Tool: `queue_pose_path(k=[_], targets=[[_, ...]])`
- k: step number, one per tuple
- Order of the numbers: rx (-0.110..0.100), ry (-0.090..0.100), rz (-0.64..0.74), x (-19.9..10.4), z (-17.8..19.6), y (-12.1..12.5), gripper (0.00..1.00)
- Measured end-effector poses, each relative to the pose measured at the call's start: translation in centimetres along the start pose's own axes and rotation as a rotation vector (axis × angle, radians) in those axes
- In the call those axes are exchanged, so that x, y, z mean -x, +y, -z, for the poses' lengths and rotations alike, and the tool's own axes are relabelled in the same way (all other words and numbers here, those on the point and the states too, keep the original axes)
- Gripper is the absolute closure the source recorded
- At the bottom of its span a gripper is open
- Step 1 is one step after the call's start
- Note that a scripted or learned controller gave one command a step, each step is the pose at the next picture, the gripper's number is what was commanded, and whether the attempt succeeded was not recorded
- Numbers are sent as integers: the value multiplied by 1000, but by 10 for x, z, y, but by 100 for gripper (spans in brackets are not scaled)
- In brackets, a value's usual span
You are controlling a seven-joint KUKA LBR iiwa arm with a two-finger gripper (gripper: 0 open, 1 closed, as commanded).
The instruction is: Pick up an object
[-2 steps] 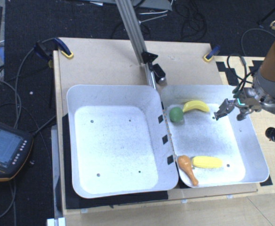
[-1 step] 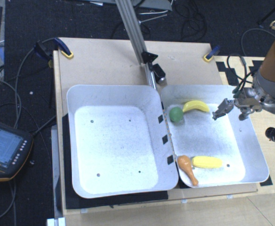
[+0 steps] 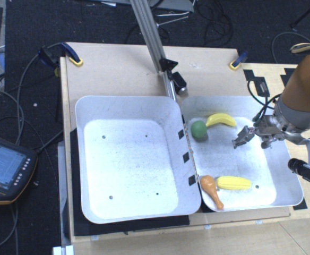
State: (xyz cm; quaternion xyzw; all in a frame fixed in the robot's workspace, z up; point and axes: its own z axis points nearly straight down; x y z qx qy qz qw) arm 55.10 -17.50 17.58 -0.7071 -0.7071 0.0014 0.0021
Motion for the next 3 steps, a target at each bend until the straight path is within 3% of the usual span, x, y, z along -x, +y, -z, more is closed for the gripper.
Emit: queue_pose_path(k=[2,3], targets=[[2,0,0,-4,-82,5,0],[4,-1,0,-3,-70,6,100]])
